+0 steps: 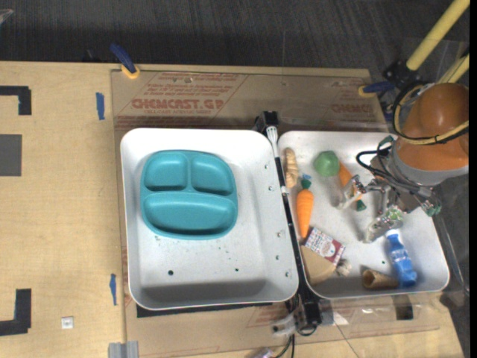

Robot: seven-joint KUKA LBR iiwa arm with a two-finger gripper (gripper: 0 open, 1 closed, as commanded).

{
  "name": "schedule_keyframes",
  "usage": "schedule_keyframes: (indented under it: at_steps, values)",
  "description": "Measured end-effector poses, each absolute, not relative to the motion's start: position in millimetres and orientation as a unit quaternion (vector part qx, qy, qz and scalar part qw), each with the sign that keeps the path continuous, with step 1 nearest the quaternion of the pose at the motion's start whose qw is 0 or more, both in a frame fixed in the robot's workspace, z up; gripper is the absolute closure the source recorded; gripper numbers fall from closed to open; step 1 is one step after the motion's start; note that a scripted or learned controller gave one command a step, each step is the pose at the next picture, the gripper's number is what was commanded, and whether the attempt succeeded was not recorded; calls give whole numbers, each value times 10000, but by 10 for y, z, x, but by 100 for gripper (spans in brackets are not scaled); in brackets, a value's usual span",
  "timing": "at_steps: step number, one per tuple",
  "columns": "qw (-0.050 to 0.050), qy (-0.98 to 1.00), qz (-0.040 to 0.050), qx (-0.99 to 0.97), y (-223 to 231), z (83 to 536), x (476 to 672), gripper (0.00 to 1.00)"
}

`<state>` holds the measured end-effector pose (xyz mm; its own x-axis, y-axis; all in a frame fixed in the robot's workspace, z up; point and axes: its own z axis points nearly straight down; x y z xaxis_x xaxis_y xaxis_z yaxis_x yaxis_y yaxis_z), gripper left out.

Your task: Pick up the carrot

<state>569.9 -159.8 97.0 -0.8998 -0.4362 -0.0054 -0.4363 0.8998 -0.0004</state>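
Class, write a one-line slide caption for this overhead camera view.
Arm's gripper hovers over the right bin, apart from the carrot by its left wall; teal divided plate in the left bin.

Orange carrot, teal divided plate, 2 white bins

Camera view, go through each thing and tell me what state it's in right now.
carrot: lying loose in the right bin, near its left wall
gripper: over the right bin, right of the carrot
teal plate: flat in the left bin, compartments bare
blue bottle: lying on its side
green ball: resting by the far wall
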Motion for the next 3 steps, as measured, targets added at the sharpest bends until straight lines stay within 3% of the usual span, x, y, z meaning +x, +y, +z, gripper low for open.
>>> schedule_keyframes:
  at_steps: [1, 2, 3]
  values:
    - [58, 9830, -6, -1837, -1970, 884, 6502, 0]
    - [132, 9832, -16, -1821, -1962, 1035, 6543, 100]
    - [44, 9530, -14, -3029, -2119, 899, 5623, 100]
